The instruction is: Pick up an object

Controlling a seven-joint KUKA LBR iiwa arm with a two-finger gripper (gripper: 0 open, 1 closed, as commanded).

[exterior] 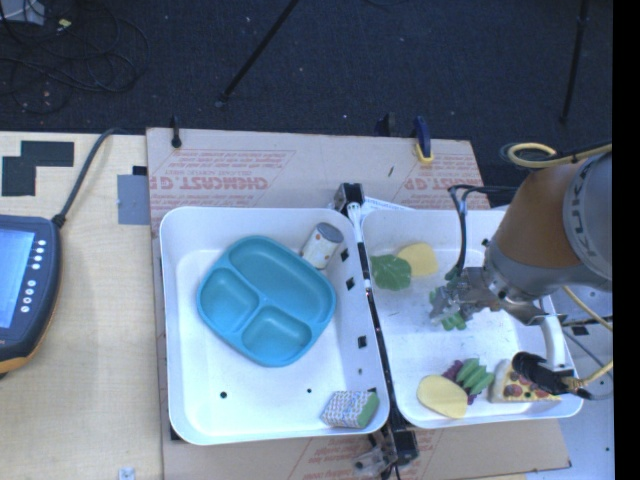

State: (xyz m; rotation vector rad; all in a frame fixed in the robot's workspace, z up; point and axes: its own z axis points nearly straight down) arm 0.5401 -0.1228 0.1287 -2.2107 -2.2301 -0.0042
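Item 1, tool (452, 306): you'll find it low over the right bin (415, 346), approx. mid-bin, nearer the bin's right wall than the divider; grey arm (548, 230) w/ orange band enters from the right. Tool state: can't tell, apart or together. Item 2, green piece (458, 319): small, sits right at the tool's tip on the bin floor; held or just touching, can't tell. Item 3, green lump (391, 272) & yellow lump (421, 258): touching each other, right bin's top-left corner area. Item 4, yellow oval (442, 396): by the right bin's bottom edge. Item 5, purple-green bunch (468, 375): just beside the oval, on its right. Item 6, toy pizza slice (510, 388): right bin's bottom-right corner, next to the bunch. Item 7, left bin (250, 400): holds a blue divided plate (265, 300), lying flat at the centre, tilted diagonally to the bin walls. Item 8, small cup (322, 245): left bin's top-right corner, tipped, just beside the plate's rim. Item 9, sponge (350, 408): checked w/ a green side, left bin's bottom-right corner. Item 10, cardboard sheet (250, 173): under both bins on the desk (70, 408). Item 11, control pendant (18, 283): at the desk's left edge, well apart from the bins.
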